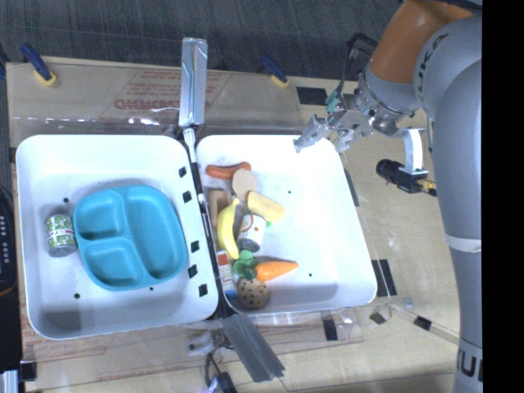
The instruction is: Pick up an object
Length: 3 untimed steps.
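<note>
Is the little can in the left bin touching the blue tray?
Cannot tell. In the camera view the can sits tight against the blue tray's left edge, with no plain gap.

Toy foods (246,236) (heaped) in right bin (327,219)

Setting: robotics lab test cell. Evidence: industrial grey arm (458,137) with an orange band reaches over a plywood desk (393,228); two shallow white bins (33,219) are fixed side by side with blue clamps (39,65) at the desk's far edge; toy food items (246,236) serve as test objects; dark carpet (123,6) lies beyond the desk.
</note>
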{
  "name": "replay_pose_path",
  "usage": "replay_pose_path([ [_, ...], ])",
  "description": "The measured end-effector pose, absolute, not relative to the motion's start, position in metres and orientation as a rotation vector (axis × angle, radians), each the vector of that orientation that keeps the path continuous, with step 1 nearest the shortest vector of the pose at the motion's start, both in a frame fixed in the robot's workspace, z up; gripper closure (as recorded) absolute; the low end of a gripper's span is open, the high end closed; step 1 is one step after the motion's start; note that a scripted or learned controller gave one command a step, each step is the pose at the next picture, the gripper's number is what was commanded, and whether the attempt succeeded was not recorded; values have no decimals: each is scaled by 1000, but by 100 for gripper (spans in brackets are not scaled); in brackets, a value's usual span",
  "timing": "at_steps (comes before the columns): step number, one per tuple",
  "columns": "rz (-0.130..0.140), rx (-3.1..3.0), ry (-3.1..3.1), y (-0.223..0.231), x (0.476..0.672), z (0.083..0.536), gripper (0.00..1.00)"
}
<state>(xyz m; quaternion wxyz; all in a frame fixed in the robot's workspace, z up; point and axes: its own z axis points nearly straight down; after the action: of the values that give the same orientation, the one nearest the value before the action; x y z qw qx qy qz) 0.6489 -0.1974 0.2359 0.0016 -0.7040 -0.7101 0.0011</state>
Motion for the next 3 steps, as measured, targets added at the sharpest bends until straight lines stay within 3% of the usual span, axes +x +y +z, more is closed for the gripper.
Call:
replay_pose_path([
  [1, -2, -2062, -2377, -194, 615, 320, 0],
  [2, 9, -1972, -2432, -136, 620, 208, 0],
  [3, -1, -2030, -2401, -119, 574, 94, 0],
])
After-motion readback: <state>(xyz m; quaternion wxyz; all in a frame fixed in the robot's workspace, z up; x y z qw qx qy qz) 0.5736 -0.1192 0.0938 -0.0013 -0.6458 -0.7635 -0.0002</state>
